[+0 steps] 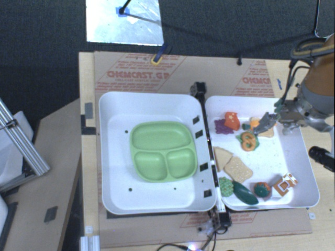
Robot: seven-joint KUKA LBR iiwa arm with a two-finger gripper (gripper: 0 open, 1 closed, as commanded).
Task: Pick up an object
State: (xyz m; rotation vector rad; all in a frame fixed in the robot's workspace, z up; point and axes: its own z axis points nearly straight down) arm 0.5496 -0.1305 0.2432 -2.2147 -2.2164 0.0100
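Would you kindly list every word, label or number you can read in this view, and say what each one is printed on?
"CHEMCAST GP", red, upside down, on the brown sheet behind the left bin.
The same red print, upside down and slanted, on the sheet behind the right bin; too blurred to spell out.
More red print on the sheet along the bench's front edge: too small to read.
The green tray and toy food carry no text that I can see.

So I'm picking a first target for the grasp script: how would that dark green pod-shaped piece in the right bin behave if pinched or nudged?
The dark green pod looks glossy and smooth, so it may slip between fingers. Its rounded, tapered shape suggests it could roll or pivot when nudged. It lies close to the toast slice and the leafy green piece, so a push would probably disturb them.
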